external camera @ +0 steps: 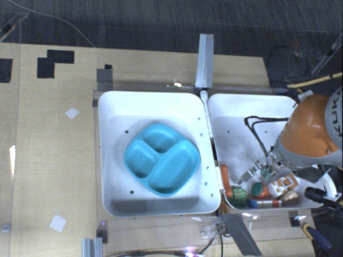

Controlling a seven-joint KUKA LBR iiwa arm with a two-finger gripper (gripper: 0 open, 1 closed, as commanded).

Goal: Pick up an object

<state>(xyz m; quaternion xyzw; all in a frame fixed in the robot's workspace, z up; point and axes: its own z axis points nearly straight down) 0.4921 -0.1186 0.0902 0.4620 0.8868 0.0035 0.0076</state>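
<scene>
From the camera view we see two white bins side by side: the left bin (pixel 110 143) carries a blue divided tray (pixel 162 158), and the right bin (pixel 236 116) has a small clutter of toys crowded into its near corner. Our arm (pixel 308 130) leans in from the right, and its gripper (pixel 262 171) hangs low just above that clutter; whether it is spread or closed we cannot tell, since the metal parts blur together at this size. We judge this to be the approach step, with nothing visibly lifted yet. The nearest candidates are an orange carrot-like piece (pixel 225 179) lying against the bin's left wall, a green round toy (pixel 239 195), and a red-and-blue marker-like stick (pixel 264 203) (there is also a small printed box (pixel 283 185) beside the wrist). The carrot's long axis runs roughly along the wall, toward and away from the near edge; the stick lies crosswise, parallel to the near rim. The next move probably calls for settling over one item and closing across its short side.
</scene>
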